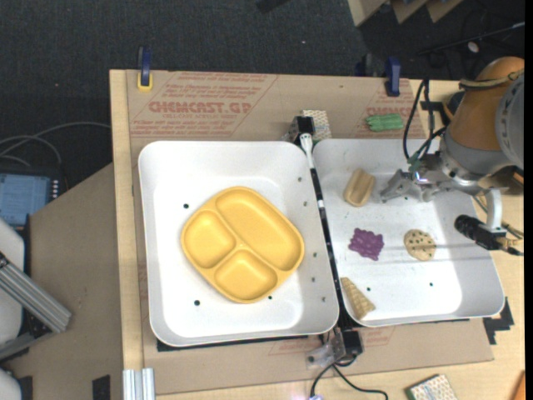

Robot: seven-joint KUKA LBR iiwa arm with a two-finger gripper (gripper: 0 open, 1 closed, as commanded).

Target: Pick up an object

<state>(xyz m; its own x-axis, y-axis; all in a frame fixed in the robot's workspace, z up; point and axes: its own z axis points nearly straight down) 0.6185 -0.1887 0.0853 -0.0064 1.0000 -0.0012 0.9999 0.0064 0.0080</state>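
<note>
- The nearest candidate for picking is judged to be the tan block [359,187], which lies in the upper left part of the right bin [466,298], close to the wall shared with the left bin [158,223].
- The tan block is seen as a short, rounded, bread-coloured piece, its long axis running roughly up and down in the view with a slight tilt.
- The gripper [410,182] is placed just to the right of the block, at about the same height in the view, with a small gap of white floor between them; no contact is seen.
- Whether the gripper is apart or together cannot be told, and nothing is seen held in it.
- A short leftward shift would be called for before any descent onto the block, in this judgement.
- Other pieces are found further out: a purple cluster [366,242] and a round speckled cookie [420,243] below the gripper, and a tan wedge [356,297] at the bin's lower left rim.
- A yellow divided plate [241,242] is set in the left bin, well apart from the arm.
</note>
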